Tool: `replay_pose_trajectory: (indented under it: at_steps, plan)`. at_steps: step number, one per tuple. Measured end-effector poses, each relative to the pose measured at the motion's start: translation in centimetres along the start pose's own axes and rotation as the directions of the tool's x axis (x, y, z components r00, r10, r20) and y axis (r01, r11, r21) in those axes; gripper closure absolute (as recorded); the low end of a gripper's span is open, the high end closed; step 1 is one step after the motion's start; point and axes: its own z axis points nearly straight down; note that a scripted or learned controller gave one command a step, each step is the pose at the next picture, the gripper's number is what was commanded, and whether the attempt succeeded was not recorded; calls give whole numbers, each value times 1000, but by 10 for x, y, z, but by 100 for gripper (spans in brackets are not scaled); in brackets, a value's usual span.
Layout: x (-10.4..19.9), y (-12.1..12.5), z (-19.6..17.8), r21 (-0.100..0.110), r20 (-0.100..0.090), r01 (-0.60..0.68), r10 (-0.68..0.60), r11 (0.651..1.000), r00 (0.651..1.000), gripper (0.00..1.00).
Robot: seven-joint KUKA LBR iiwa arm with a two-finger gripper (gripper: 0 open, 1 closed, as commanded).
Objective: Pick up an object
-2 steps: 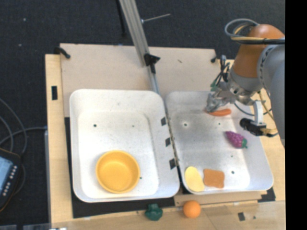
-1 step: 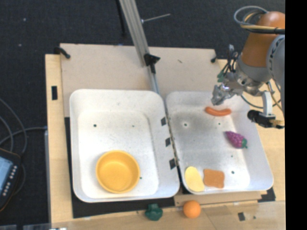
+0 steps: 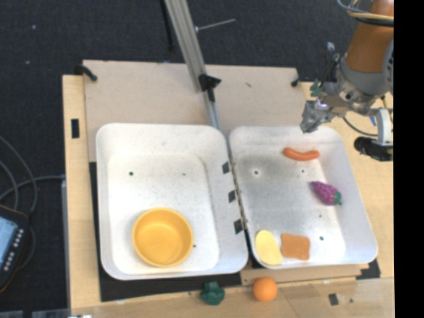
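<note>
From the overhead camera you see the grey arm with its orange band reaching in from the right, its end effector (image 3: pixel 310 126) hanging over the far rim of the right-hand shallow white bin (image 3: pixel 354 197). You cannot tell from this angle how the end effector is set, and nothing is visible in its grip.

Just near of the end effector, in the far part of the right bin, lies a small orange-red sausage-shaped toy (image 3: pixel 301 154). Farther toward you and to the right sits a purple bunch-of-grapes toy with a bit of green at its end (image 3: pixel 325 193). At the near edge of that bin, a pale yellow oval piece (image 3: pixel 267 246) lies just beside a flat orange square block (image 3: pixel 295 246), the two touching or nearly so.

The left-hand shallow white bin (image 3: pixel 119 151) carries a round yellow plastic bowl (image 3: pixel 162 236), upright in its near part.

On the wooden table (image 3: pixel 76 197), just near of the bins, you have a small orange ball (image 3: pixel 265 289) and, to its left, a small dark green toy (image 3: pixel 212 293). A slanted aluminium rail (image 3: pixel 189 42) rises from the far side between the two bins.
</note>
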Motion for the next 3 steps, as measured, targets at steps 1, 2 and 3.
replay_pose_trajectory:
  at_steps: [1,2,3]
  plan:
    - [-1,1,-51,1,0,2,-2,1000,1000,100]
    - [44,-28,-42,1,0,-2,2,1000,1000,100]
    - [97,-55,-36,2,-2,2,-2,1000,1000,100]
